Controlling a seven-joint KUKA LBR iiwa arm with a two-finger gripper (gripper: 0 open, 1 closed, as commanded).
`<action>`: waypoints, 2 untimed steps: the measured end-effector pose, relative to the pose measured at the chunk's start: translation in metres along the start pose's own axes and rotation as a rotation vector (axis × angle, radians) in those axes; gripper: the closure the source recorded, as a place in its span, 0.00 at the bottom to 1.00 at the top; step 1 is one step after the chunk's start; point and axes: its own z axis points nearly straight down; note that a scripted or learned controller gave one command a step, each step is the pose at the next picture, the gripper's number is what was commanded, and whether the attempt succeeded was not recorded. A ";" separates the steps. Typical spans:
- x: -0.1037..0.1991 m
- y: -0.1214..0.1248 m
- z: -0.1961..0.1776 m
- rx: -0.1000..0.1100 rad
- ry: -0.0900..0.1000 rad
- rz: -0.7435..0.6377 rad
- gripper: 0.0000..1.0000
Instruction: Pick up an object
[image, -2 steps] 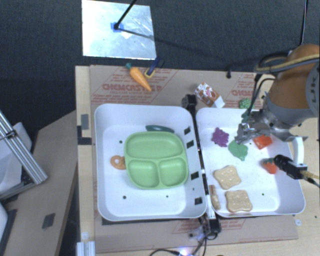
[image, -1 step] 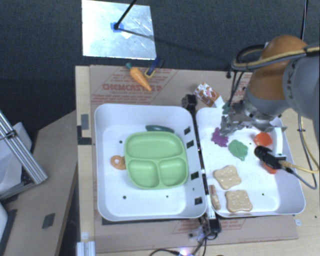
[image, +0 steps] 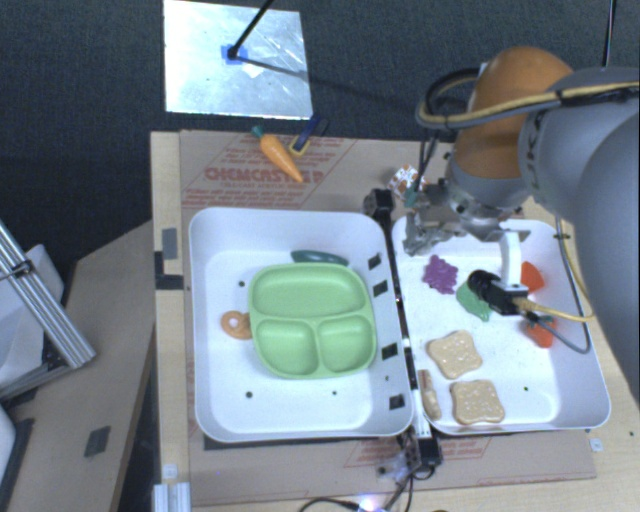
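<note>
The hand (image: 432, 232) hangs at the upper left of the right bin (image: 575, 400), can't tell its grip state. The purple grape toy (image: 439, 272) sits just below; it should drop straight down and center before closing.

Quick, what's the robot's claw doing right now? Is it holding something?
Claw: it hangs low over the right bin, near the purple toy. I cannot tell whether it is open or closed, and nothing visibly sits in it.

Dark green piece (image: 318, 257) half hidden behind green plate (image: 310, 320)
</note>
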 end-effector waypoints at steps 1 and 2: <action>0.008 0.024 -0.017 -0.002 -0.002 0.003 1.00; 0.012 0.025 0.002 0.003 -0.003 0.004 1.00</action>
